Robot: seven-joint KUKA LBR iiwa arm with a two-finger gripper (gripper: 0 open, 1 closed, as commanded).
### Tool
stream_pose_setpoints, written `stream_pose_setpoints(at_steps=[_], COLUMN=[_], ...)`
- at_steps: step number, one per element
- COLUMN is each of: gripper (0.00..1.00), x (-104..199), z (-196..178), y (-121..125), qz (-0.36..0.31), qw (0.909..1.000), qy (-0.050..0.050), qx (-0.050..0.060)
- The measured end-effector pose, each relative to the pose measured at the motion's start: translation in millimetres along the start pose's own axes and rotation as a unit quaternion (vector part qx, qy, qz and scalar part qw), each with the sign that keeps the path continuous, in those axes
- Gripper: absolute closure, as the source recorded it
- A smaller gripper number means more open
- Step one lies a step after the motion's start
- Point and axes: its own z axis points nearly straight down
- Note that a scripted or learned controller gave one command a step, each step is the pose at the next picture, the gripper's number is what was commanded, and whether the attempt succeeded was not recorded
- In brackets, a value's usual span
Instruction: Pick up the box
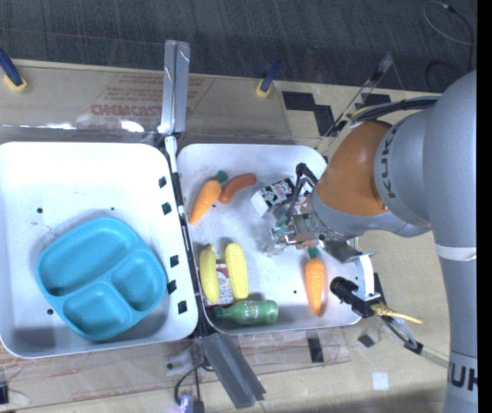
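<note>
The gripper (pixel 287 222) hangs low in the right bin (pixel 255 157), its opening impossible to judge, just at five o'clock of the box (pixel 272 194) (small, white, printed) lying beside the sausage (pixel 237 185).

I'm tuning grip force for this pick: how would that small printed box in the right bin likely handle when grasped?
The box looks small and carton-like, so probably light and crushable under a hard squeeze. Its flat faces suggest it would slide, not roll, if nudged. It lies close to the gripper and near the bin's back wall, so a push might wedge it.
</note>
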Motion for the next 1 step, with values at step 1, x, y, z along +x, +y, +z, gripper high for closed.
stream_pose_setpoints(at_steps=[1], gripper=[1.0], x=[63.7], z=[-3.3], y=[-25.4], qz=[0.039], qw=[0.9992], qy=[-0.008], qx=[-0.005])
